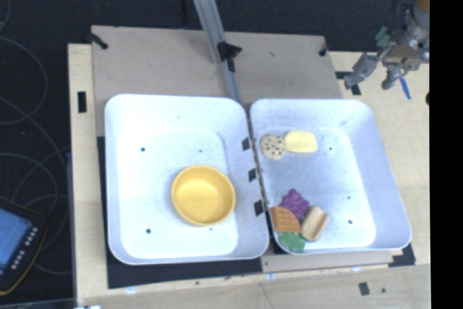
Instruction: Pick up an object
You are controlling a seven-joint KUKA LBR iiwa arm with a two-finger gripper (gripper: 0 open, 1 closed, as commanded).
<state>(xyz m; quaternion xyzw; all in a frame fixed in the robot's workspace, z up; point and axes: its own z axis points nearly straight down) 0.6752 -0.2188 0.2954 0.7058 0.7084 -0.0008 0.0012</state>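
The hand (387,67) hovers past the right bin's (362,119) far corner, its grip state impossible to tell; the nearest object, a yellow piece (301,142), lies down-left inside that bin, long axis running left-right.

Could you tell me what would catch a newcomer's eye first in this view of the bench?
The yellow bowl stands out most, sitting alone in the left bin. Next comes the clutter in the right bin: a cookie touching a yellow piece near the divider, and a huddle of purple grapes, a cracker and a bread roll at the front. The gripper hangs beyond the bin's far right corner.
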